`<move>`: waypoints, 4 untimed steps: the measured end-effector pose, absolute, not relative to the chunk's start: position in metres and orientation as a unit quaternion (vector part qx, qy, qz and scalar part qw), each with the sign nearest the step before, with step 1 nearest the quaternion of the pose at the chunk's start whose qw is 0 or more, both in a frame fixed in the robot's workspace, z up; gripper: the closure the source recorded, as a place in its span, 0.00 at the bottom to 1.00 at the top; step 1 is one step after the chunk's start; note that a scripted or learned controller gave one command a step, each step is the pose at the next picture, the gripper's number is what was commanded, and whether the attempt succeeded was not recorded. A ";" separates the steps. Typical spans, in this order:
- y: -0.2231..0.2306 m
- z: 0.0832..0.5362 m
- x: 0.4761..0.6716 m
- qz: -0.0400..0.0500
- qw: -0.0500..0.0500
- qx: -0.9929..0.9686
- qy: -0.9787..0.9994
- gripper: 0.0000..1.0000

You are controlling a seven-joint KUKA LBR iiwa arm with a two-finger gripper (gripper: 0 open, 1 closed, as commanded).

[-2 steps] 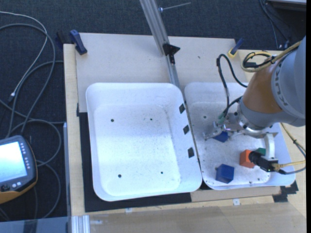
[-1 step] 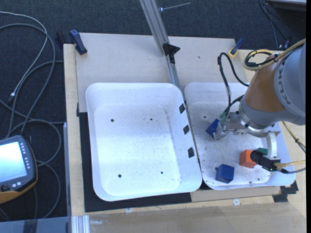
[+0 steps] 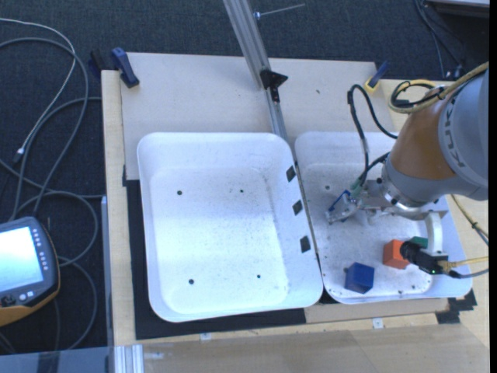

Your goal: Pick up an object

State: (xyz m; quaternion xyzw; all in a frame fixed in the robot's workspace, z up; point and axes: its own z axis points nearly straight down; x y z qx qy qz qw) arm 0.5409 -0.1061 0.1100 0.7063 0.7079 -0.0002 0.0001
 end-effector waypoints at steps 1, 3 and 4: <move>-0.134 0.100 0.624 0.002 0.004 0.706 0.708 0.00; -0.098 0.111 0.589 0.000 -0.001 0.706 0.708 1.00; 0.005 0.204 0.574 0.004 0.001 0.703 0.711 1.00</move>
